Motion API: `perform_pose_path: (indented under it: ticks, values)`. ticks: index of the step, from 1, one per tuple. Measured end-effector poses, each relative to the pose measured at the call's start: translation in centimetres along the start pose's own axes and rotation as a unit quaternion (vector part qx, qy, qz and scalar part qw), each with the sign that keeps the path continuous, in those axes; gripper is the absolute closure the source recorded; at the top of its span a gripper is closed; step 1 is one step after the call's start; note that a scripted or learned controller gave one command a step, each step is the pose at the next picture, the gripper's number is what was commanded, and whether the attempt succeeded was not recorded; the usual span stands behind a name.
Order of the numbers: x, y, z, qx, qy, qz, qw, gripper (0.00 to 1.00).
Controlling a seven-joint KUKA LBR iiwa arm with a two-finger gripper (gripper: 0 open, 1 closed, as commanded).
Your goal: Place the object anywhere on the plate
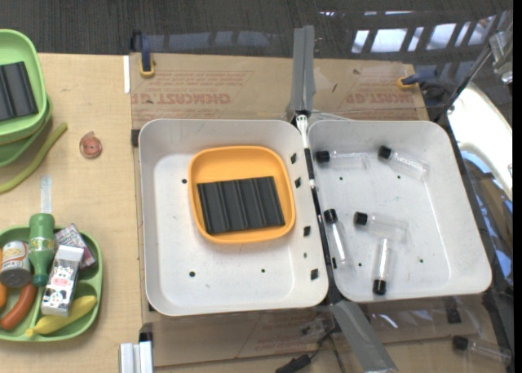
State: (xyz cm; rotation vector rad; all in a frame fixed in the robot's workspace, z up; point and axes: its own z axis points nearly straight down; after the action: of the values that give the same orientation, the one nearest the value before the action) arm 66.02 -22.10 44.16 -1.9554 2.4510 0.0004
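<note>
An orange square plate (241, 163) lies in the left white bin (163, 265), a little above that bin's middle. A dark ridged mat (241, 205) covers most of the plate's floor. In the right white bin (457, 281) lie several clear tubes with black caps. One tube (342, 157) is near the upper left corner, another (405, 164) lies to its right, and one (381, 262) points toward the front wall. Two more sit along the left side and the middle.
A green tray (86, 310) of toy food and small cartons sits at the lower left of the bench. Stacked green dishes (24, 130) stand at the upper left, with a small pink disc (90, 146) beside them. Cardboard (212, 86) lies under both bins.
</note>
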Motion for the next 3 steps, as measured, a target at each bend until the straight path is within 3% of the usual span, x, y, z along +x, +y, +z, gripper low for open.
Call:
perform_pose_path:
  ticks: [1,2,3]
  values:
    - [0.0,0.0,0.0,0.000,0.000,-0.193,0.9811,1.00]
    - [-0.5,0.1,0.0,-0.001,-0.001,-0.369,0.9294,1.00]
    - [0.8,10.0,14.0,-0.003,-0.001,-0.440,0.8978,1.00]
